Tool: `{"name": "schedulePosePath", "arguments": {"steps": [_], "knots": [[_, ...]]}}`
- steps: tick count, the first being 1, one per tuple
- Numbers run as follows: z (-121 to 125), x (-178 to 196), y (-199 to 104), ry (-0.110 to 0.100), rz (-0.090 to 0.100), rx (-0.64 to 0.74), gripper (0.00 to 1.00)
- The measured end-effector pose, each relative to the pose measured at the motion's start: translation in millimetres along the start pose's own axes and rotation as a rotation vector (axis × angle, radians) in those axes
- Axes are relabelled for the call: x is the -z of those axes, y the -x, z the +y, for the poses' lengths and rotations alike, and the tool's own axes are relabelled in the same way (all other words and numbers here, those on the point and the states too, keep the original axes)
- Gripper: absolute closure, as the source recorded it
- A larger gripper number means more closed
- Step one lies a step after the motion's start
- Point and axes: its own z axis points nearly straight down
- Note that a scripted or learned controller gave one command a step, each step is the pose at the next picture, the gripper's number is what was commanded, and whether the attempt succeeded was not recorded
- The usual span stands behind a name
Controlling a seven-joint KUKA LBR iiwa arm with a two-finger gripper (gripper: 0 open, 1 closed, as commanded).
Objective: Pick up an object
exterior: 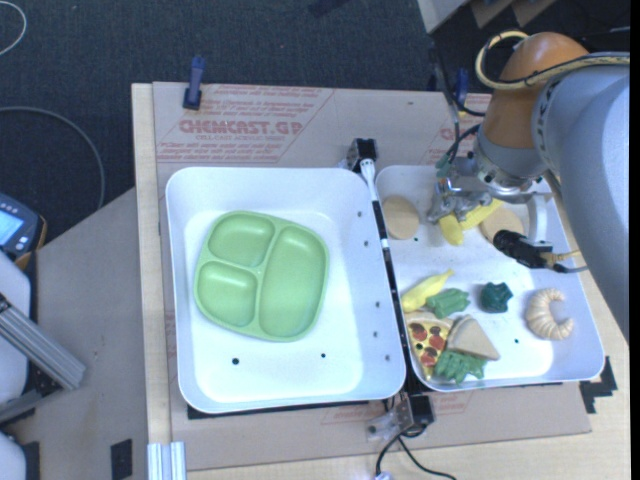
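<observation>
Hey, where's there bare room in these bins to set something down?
Left bin: open white floor below and right of the green divided plate. Right bin: crowded, toy foods packed along its front; small bare patch between the dark green piece and the croissant.

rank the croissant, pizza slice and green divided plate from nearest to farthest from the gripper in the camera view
From the gripper:
1. croissant, in the right bin, toward its right edge
2. pizza slice, right bin, near the front left corner
3. green divided plate, in the left bin

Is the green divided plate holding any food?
Empty: the green divided plate in the left bin shows three bare compartments, lying flat.
</observation>
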Motion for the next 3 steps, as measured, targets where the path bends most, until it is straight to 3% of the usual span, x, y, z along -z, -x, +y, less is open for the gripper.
{"name": "schedulePosePath", "arguments": {"steps": [1,2,3], "knots": [[-5,100,-94,0.041,-0.001,0.011,1.0],[-9,160,-112,0.04,-0.003,0.006,1.0],[-38,125,-145,0.024,-0.002,0.006,1.0]]}}
